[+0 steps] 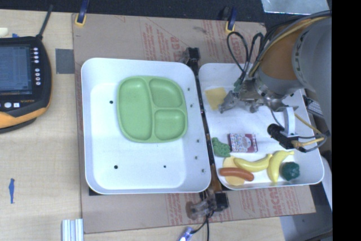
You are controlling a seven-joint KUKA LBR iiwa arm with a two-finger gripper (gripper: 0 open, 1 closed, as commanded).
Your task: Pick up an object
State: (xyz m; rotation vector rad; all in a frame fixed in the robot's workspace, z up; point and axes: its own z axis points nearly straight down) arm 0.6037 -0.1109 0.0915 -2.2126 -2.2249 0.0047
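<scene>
Yellow cheese wedge (pixel 215 97) lies at the far left of the right bin (pixel 316 178), just beside the gripper (pixel 230 104). Whether its fingers are released, I cannot tell. Descend centred over the wedge, then clench.

One camera sits high above the bench (pixel 45 166). It looks down at a slant on both white bins (pixel 101 178).

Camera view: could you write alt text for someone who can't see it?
A grey robot arm reaches into the right white bin, its hand beside a yellow wedge. The left bin holds a green divided plate.
</scene>
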